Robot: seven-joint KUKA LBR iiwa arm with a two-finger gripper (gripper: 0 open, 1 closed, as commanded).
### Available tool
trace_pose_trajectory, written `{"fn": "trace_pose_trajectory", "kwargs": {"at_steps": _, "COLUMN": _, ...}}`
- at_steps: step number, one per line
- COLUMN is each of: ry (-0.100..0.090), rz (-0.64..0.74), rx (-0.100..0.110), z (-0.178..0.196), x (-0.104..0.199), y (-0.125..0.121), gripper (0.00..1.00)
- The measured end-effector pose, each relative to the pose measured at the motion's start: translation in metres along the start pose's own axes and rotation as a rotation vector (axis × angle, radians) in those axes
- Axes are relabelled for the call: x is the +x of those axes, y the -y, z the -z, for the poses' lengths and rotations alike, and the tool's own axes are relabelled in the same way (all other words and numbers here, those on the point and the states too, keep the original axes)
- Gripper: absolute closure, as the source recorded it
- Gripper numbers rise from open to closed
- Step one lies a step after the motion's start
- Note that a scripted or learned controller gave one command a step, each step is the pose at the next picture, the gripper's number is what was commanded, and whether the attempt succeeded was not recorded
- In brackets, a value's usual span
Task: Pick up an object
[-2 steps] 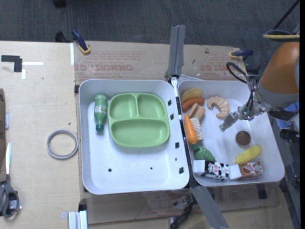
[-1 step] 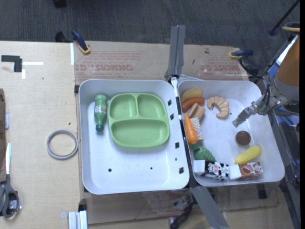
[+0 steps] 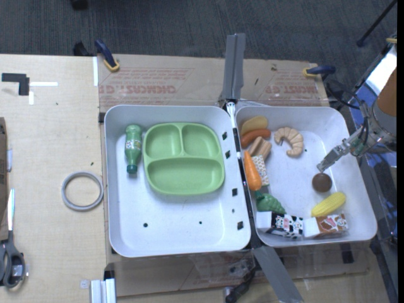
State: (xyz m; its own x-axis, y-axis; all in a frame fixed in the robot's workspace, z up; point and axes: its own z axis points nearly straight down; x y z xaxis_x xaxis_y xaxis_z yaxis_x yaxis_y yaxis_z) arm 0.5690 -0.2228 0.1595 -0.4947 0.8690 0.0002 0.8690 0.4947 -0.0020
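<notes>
Reaching in from the frame's right, the claw (image 3: 329,161) is hovering over the right bin (image 3: 297,182), just above a brown ball (image 3: 322,182); whether it is open or closed, I cannot tell. A croissant (image 3: 291,140) is lying upper left, a corn cob (image 3: 329,204) below. Descending off-centre is risking rolling the ball away toward the corn.

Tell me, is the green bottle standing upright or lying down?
Lying down. The green bottle rests on its side in the left bin, lengthwise beside the green plate.
</notes>
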Motion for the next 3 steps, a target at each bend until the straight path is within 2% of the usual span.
{"fn": "trace_pose_trajectory", "kwargs": {"at_steps": 1, "ry": 0.003, "rz": 0.219, "rx": -0.003, "z": 0.017, "x": 0.025, "y": -0.098, "gripper": 0.00}}
{"fn": "trace_pose_trajectory", "kwargs": {"at_steps": 2, "ry": 0.001, "rz": -0.170, "rx": 0.000, "z": -0.069, "x": 0.022, "y": -0.097, "gripper": 0.00}}
{"fn": "trace_pose_trajectory", "kwargs": {"at_steps": 3, "ry": 0.002, "rz": -0.166, "rx": 0.001, "z": -0.061, "x": 0.022, "y": -0.097, "gripper": 1.00}}
